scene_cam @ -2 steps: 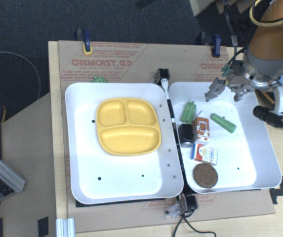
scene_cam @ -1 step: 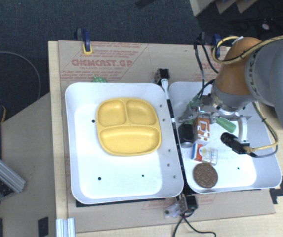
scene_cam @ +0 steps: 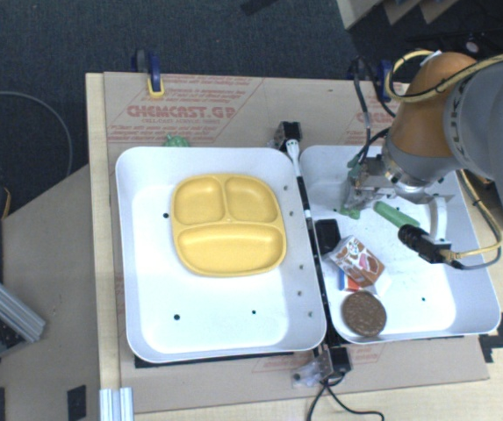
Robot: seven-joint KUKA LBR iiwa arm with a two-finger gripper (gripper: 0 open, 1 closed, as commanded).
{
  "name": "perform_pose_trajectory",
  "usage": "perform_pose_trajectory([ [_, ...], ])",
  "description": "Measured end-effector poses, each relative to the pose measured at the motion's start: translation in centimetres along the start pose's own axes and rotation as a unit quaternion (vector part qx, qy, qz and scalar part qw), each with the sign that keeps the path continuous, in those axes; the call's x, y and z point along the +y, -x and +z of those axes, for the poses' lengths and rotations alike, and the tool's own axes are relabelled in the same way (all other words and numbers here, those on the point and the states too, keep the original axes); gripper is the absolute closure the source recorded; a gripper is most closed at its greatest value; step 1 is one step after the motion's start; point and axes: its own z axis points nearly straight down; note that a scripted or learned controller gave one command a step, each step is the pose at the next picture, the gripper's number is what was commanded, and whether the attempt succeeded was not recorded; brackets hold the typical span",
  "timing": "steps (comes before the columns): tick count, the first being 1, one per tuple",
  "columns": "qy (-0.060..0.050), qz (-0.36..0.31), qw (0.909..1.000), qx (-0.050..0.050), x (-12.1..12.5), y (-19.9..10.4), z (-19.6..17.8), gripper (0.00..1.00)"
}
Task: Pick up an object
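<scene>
Your end effector [scene_cam: 362, 191] sits low over the upper part of the right bin [scene_cam: 463, 289], near the wall that bin shares with the left bin [scene_cam: 146, 244]. You cannot tell from this slant whether it is apart or together, and nothing shows as held in it. A green stick [scene_cam: 396, 212] lies in the right bin just beside it, partly hidden beneath it. Further down the same bin you have a small black block [scene_cam: 326, 235] against the shared wall, a crumpled snack packet [scene_cam: 357, 263] next to it, and a brown round disc [scene_cam: 363, 313] near the bottom rim. The left bin holds a yellow divided plate [scene_cam: 229, 226]. Both bins rest on the table [scene_cam: 233, 103].
</scene>
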Motion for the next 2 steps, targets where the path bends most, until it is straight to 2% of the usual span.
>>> perform_pose_trajectory([
  [2,0.001,0.001,1.0,0.0,0.07,-0.02,-1.92,1.0],
])
